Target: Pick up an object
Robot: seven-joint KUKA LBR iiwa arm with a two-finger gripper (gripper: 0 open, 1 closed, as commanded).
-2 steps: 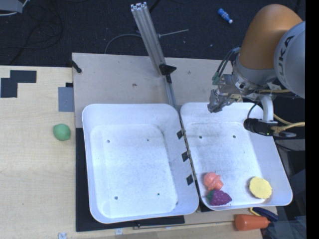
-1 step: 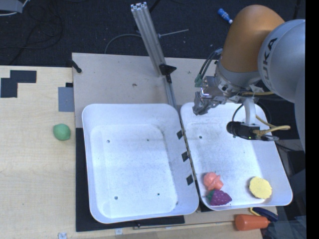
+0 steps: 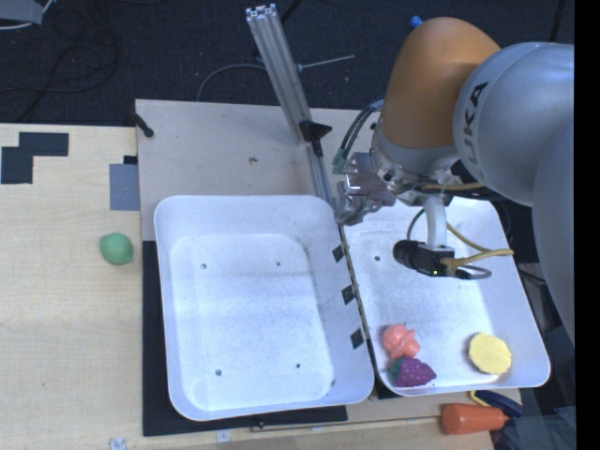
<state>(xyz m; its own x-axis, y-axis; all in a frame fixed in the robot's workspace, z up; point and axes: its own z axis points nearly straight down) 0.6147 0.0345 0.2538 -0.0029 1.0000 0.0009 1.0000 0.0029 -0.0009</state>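
In the right bin (image 3: pixel 445 312), near its front edge, lie a pink toy (image 3: pixel 400 339), a purple grape bunch (image 3: pixel 412 372) and a yellow round piece (image 3: pixel 489 352). My gripper (image 3: pixel 354 200) hangs over the back left corner of that bin, close to the divider between the two bins. It is well away from the three objects, and I see nothing held in it. The big grey and orange arm hides the bin's back right part.
The left bin (image 3: pixel 248 307) stands beside the right one. A green ball (image 3: pixel 116 248) rests on the bench to the far left. An orange object (image 3: pixel 473 417) lies outside the right bin's front edge. A metal rail (image 3: pixel 291 92) slants up behind the bins.
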